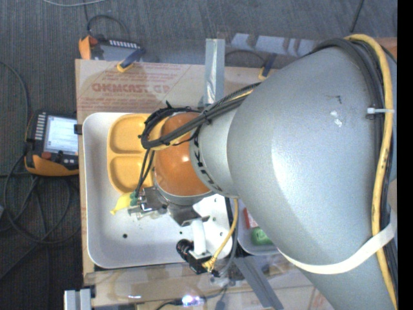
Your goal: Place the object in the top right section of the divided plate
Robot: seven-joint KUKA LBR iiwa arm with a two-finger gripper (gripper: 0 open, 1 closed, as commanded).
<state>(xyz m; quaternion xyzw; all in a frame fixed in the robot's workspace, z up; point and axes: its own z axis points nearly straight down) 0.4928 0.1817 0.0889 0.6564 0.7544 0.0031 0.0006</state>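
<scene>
Hanging low over the left white bin (97, 237), the end effector (141, 203) sits just below the yellow divided plate (126, 154), with a small yellow object (120, 205) right at its tip. From where I stand I cannot tell how the end effector is set, or whether it truly has the yellow piece or merely touches it; the object may just as well be lying on the bin floor against the plate's lower edge.

The bulk of the grey arm (303, 166) and its orange band (181, 166) cover most of the plate, so only two compartments on its left side are visible. Cables (151, 124) loop across the wrist.

My reading is that this is the pick or the first of the carry: the object is not yet in any section. The next move calls for a lift clear of the plate's rim, then travel to the top right section, which sits under the arm. A green item (261, 236) lies in the right bin, and a pendant (55, 144) rests beside the counter (116, 86).
</scene>
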